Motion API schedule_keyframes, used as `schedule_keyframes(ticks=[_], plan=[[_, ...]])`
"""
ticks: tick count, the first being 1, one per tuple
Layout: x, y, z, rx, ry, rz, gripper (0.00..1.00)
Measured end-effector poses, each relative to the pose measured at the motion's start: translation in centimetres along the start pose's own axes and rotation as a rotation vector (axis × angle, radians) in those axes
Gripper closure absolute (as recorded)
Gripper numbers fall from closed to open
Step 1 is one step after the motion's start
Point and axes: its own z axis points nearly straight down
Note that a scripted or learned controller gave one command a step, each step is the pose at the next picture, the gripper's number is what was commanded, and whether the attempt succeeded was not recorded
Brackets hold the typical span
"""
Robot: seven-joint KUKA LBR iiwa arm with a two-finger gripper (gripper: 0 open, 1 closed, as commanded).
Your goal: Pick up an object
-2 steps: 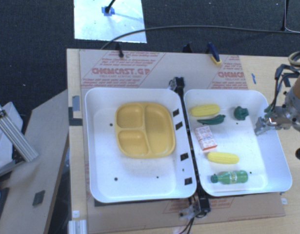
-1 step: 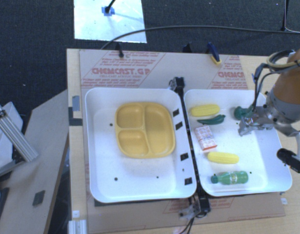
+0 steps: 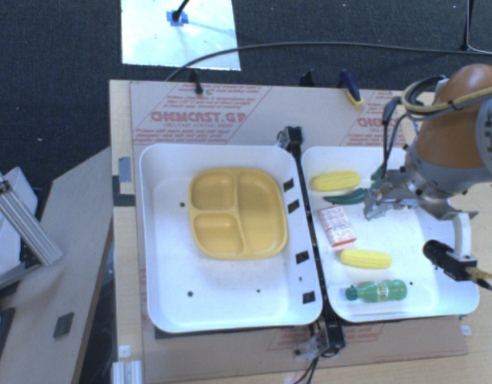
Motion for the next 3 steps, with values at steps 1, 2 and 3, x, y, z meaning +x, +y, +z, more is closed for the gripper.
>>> schedule_keyframes(ticks=[1, 2, 3], plan=[[5.1, 0.2, 0.2, 0.002, 0.0, 0.001, 1.0], [11.1, -1.0, -0.9, 0.002, 0.001, 0.0, 1.0], [16.2, -1.5, 0.0, 0.003, 0.0, 0.001, 1.0]])
